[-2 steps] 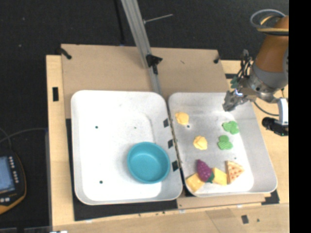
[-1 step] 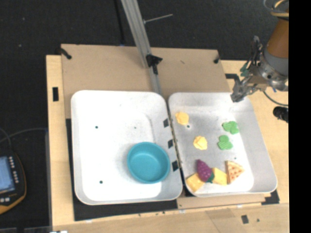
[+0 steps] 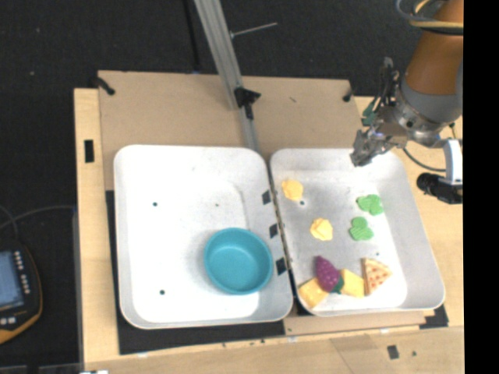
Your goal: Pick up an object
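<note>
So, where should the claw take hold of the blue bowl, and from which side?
Probably at the rim of the blue bowl, coming straight down from above. It sits upright and open in the left bin, so one finger could go inside the wall and one outside. The side nearest the right bin is closest to the claw.

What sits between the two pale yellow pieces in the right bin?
Camera view: bare white bin floor separates upper yellow piece from lower yellow piece.

Looks like a robotics lab: plywood bench, two white bins, camera pole, teach pendant at left.
</note>
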Robot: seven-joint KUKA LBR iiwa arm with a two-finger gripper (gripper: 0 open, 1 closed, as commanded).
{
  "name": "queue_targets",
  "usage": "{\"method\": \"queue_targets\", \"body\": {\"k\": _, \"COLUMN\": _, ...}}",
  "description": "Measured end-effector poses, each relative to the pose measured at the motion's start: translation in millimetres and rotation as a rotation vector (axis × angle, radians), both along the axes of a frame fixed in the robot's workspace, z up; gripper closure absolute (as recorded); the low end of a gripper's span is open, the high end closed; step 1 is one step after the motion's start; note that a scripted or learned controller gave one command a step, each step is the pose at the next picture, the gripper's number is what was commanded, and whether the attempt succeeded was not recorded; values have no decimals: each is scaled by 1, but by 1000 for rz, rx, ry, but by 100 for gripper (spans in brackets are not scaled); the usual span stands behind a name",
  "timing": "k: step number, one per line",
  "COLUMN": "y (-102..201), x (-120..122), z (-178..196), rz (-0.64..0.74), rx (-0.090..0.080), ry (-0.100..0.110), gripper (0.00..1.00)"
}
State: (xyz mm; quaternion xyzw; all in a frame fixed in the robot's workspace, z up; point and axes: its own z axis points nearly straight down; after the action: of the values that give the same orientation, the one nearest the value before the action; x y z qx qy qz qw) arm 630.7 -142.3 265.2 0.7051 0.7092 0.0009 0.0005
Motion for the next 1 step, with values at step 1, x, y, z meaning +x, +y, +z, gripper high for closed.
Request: {"method": "queue_targets", "body": {"k": 1, "y": 43, "x": -12, "z": -10, "rz": -1, "rx": -1, "ry": 1, "gripper": 100}}
